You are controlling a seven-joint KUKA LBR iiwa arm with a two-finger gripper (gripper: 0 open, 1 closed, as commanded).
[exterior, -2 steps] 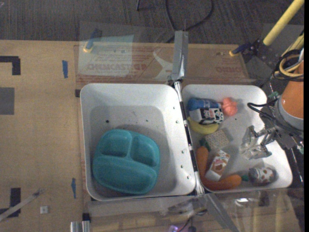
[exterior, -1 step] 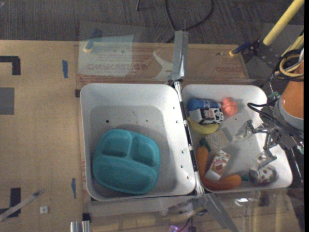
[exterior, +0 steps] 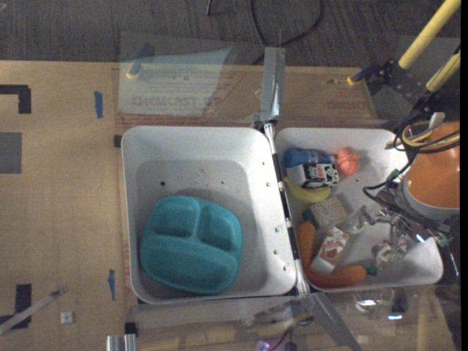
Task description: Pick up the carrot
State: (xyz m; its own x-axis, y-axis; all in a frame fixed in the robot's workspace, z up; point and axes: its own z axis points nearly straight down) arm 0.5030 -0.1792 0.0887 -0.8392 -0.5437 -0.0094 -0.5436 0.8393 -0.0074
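The carrot (exterior: 338,276) is orange with a green stub at its right end. It lies flat along the front wall of the right bin (exterior: 428,273). My gripper (exterior: 386,238) hangs over the right part of that bin, up and to the right of the carrot's green end and apart from it. The orange-banded wrist (exterior: 436,178) sits above it at the view's right side. Nothing of the carrot is covered by the gripper.
The right bin also holds a small red-and-white carton (exterior: 331,248), a second orange piece (exterior: 306,240), a tan block (exterior: 327,210), a banana (exterior: 311,193), a blue-and-white carton (exterior: 310,167) and a pink item (exterior: 348,161). A teal divided tray (exterior: 191,244) lies in the left bin (exterior: 139,152).
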